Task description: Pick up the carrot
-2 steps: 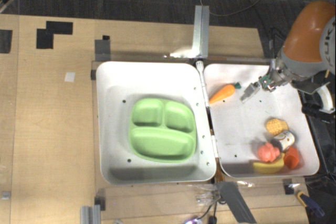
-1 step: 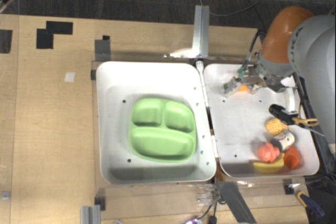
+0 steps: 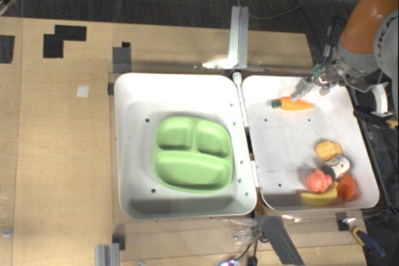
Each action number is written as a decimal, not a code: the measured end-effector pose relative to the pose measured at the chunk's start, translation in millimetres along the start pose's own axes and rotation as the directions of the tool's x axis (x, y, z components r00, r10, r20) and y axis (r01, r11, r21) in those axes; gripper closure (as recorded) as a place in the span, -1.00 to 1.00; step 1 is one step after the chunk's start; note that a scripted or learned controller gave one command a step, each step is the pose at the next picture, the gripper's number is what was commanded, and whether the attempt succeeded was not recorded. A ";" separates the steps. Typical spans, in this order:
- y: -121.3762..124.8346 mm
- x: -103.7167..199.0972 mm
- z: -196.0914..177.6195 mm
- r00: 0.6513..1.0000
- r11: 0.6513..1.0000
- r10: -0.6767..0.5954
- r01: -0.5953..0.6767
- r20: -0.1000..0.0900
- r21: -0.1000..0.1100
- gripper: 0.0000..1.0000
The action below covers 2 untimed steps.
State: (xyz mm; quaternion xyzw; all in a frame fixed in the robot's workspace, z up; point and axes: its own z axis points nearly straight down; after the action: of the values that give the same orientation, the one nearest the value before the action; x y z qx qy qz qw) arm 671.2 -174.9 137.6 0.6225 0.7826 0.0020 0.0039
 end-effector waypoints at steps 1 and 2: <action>2.3 27.5 51.0 0.995 0.995 0.102 -0.102 -0.003 0.009 -1.00; 2.1 51.2 49.4 0.968 0.968 -0.251 0.251 0.001 0.004 -1.00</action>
State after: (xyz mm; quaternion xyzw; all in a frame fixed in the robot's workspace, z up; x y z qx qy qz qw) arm 662.2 -124.6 88.0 0.5183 0.8552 -0.0002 0.0034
